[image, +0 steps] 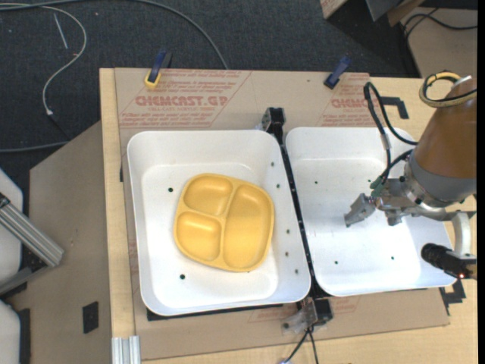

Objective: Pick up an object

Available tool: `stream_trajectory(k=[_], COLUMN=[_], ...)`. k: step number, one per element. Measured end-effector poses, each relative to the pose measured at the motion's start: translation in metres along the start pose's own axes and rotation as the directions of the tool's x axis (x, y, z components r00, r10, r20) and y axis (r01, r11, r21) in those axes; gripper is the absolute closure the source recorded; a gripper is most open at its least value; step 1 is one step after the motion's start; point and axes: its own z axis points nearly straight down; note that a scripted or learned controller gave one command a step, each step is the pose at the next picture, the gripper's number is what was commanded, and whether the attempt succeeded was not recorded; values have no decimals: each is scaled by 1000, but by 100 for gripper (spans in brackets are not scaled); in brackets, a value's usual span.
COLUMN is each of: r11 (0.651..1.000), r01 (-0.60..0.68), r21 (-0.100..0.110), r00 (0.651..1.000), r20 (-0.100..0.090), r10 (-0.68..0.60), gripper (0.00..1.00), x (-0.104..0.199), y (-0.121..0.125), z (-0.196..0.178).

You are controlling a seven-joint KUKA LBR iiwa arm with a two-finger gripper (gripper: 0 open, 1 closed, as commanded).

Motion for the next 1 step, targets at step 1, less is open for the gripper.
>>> stream_trajectory(k=[1], r11=[1000], r01=[3], r21=[-11], r00=[1000], r20=[2], r10=[-3], gripper=[0], x=[0], y=[3], z=[-5])
